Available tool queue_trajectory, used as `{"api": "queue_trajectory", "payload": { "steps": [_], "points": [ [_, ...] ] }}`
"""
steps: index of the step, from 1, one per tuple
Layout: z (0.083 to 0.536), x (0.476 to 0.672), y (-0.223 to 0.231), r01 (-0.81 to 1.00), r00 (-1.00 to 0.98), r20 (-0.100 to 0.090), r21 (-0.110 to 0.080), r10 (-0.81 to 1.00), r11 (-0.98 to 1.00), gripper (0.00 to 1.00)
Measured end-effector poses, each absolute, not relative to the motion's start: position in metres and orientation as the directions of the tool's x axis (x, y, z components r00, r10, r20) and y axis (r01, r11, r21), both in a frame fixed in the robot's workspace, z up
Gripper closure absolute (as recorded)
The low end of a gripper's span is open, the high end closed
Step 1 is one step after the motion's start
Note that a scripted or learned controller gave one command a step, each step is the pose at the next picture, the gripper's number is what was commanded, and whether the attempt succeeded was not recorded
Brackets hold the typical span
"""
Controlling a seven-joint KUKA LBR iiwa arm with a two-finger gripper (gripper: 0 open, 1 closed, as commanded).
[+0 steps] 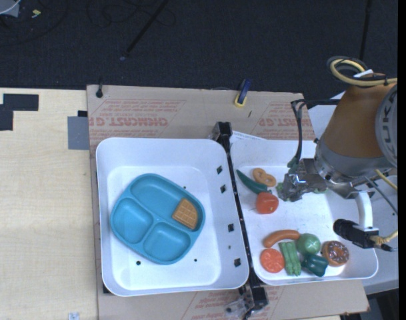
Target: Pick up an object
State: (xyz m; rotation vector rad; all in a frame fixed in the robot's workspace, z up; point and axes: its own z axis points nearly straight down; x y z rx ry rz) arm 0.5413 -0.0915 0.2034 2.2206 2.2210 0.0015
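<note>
My gripper (287,189) hangs low over the upper middle of the right bin (353,272), reaching in from the right. Just to its lower left lies a red tomato (267,203); I see nothing held. To its left are a green chili (249,181) and an orange pretzel (263,177). Along the bin's front lie a sausage (281,237), a green round fruit (309,243), a sprinkled donut (335,253), a red-orange slice (272,260), a light green vegetable (291,257) and a dark green pepper (315,264).
The left bin (123,159) holds a blue divided plate (149,222) with a waffle piece (186,213) in its right compartment. A black divider with clips (233,205) runs between the bins. Brown cardboard (163,115) lies under both bins.
</note>
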Motion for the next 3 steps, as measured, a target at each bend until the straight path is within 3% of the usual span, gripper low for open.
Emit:
{"api": "queue_trajectory", "payload": {
  "steps": [1,2,3],
  "points": [
    [0.229,0.542,-0.092,1.000,-0.001,0.000,0.000,1.000,0.001,1.00],
    [0.223,0.491,-0.062,1.000,-0.002,0.002,-0.007,1.000,0.002,1.00],
    [0.224,0.492,-0.072,1.000,0.000,0.001,-0.004,1.000,0.000,1.00]
  ]
}}
